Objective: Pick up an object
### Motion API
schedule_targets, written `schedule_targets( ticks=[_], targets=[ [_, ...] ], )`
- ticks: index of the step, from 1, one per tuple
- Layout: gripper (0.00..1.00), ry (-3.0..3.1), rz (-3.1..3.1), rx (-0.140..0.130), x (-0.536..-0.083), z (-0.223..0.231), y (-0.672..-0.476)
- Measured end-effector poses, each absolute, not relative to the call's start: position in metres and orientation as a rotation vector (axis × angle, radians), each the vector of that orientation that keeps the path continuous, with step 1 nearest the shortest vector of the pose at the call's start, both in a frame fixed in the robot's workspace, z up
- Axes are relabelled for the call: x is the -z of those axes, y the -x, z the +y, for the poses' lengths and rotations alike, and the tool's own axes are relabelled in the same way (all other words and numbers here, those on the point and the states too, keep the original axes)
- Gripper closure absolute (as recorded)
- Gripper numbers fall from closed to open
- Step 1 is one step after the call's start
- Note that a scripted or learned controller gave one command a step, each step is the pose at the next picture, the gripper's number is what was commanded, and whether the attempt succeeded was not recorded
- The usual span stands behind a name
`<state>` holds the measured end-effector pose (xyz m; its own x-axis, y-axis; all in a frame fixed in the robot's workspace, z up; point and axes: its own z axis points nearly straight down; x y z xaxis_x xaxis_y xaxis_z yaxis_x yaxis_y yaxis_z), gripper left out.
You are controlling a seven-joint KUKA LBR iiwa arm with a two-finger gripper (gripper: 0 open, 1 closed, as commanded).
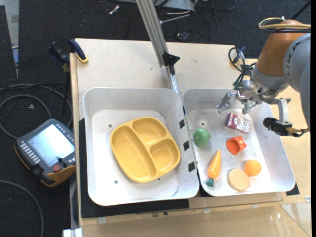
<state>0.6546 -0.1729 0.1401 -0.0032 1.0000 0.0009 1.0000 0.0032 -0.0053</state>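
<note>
My gripper (236,104) hangs over the back of the right bin (276,152), its fingers spread apart and open, with nothing between them. Just below it, to the right, lies a small maroon and white carton (238,123). Further forward in the same bin are a green ball (201,137), an orange-red cup-shaped piece (236,144), a toy carrot (214,165), an orange (252,168) and a pale round disc (239,179).
The left bin (98,112) holds a yellow divided plate (144,148). A slanted metal pole (155,28) rises at the back between the bins. A teach pendant (44,152) lies on the floor at left. Cables hang by the arm's wrist.
</note>
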Motion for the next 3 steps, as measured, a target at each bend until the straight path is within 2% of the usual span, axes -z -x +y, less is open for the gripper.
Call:
schedule_targets(
  ticks=[1, 2, 3],
  targets=[
    [0.00, 2.224, -2.233, 0.003, -0.099, -0.174, -0.658],
    [1.00, 2.221, -2.230, 0.002, -0.107, -0.173, -0.656],
    [1.00, 2.222, -2.230, 0.006, -0.152, -0.169, -0.662]
  ],
)
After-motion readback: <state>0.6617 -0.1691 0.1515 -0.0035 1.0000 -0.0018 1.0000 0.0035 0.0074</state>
